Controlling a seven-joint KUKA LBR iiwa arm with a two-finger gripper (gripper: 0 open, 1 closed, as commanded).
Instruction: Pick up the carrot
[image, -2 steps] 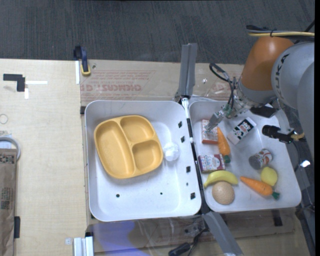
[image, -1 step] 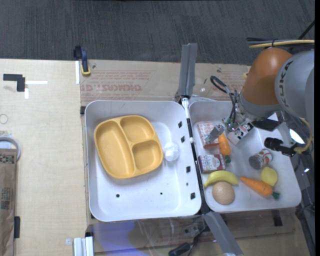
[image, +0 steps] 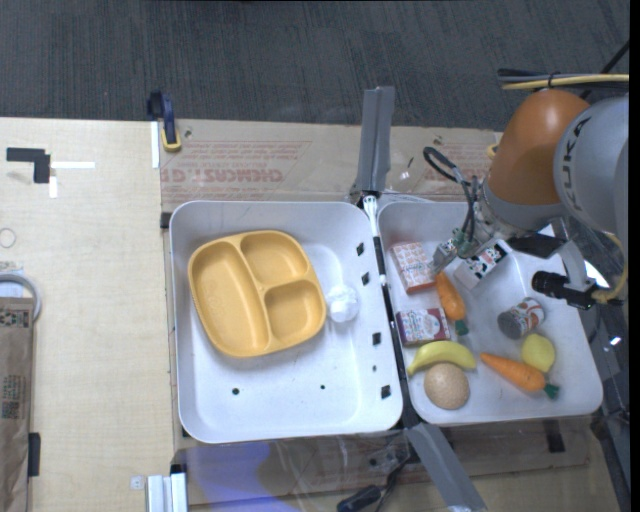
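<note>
In right bin (image: 585, 395): carrot (image: 514, 372) beside lemon (image: 538, 351), can (image: 521, 318); gripper (image: 452, 262), finger spacing unclear, near 2nd orange piece (image: 450, 297).

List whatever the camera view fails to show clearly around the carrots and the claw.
- Claw: its fingers are too small, blurred against clutter in the camera view.
- Small orange carrot: upper end hidden under the claw.
- Printed red-and-white packets: labels too small to read.
- Grey arm: cut off by the right edge.
</note>
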